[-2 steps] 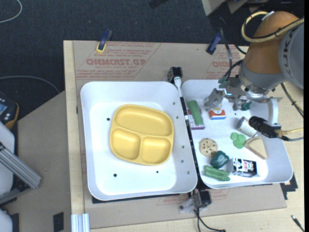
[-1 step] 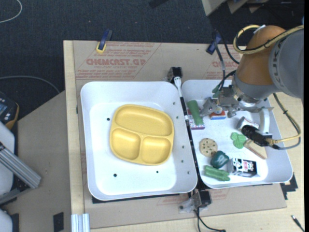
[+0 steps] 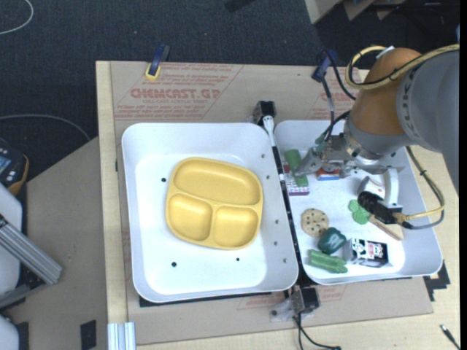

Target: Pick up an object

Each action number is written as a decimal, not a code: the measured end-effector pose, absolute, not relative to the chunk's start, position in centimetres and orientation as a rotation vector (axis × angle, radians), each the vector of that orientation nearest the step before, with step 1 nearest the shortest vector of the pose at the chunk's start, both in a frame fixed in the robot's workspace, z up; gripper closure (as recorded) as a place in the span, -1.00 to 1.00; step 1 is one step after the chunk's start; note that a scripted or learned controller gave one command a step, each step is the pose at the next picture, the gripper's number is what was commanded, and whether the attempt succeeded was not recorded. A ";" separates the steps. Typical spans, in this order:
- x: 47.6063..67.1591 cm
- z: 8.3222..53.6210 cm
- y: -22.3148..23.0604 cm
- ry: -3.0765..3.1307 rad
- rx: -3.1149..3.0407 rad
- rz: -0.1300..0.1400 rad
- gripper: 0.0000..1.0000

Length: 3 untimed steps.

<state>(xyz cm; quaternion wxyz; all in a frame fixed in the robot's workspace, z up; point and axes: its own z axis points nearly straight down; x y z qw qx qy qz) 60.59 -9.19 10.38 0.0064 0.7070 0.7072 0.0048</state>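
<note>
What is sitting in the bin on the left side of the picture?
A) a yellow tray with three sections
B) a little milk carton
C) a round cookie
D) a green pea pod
A: the yellow divided tray lies alone in the left bin, while the cookie sits in the right bin.

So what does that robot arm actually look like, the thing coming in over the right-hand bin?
The arm is a thick, rounded grey tube with a glossy orange band above the wrist. Below that sits a paler metallic wrist section, ending in a small dark gripper with mixed metal parts. A thin yellow cable loops over the orange band, and more cabling trails beside the wrist.
</note>
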 end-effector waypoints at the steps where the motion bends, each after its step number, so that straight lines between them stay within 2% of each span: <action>1: 60.6 11.2 -9.2 2.209 2.213 0.016 1.00; 2: 60.2 16.0 -10.0 2.215 2.219 0.005 1.00; 3: 59.5 21.2 -10.5 2.215 2.219 0.006 1.00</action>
